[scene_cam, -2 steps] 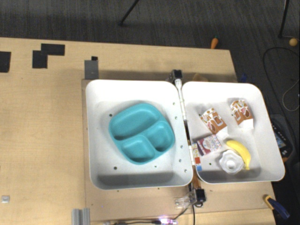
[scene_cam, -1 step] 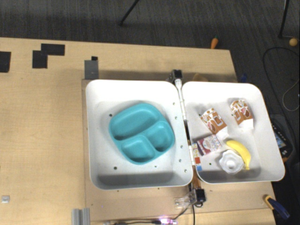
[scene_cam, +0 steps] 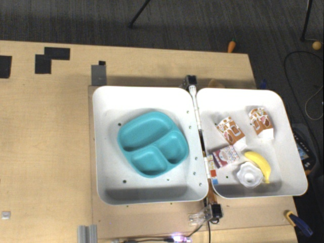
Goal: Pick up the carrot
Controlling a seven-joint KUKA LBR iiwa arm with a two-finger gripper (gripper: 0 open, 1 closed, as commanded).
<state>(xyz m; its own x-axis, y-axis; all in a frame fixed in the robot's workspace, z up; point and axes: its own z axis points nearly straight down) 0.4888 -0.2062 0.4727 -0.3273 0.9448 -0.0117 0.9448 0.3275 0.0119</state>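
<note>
Searching for the carrot, I find nothing I can surely call one. Well beyond the banana (scene_cam: 258, 163), past the tabletop's (scene_cam: 45, 151) far edge, sits a small orange thing (scene_cam: 231, 46) that may be it. Packets (scene_cam: 230, 129) and a cup (scene_cam: 249, 175) crowd the banana, likely as picking stock. How my pincer stands I cannot tell.

Looks down at a slant from above the bench (scene_cam: 45, 151), set well back. Left bin (scene_cam: 101, 135) near centre, right bin (scene_cam: 283, 135) at three o'clock, dark floor (scene_cam: 202, 14) at twelve o'clock.
</note>
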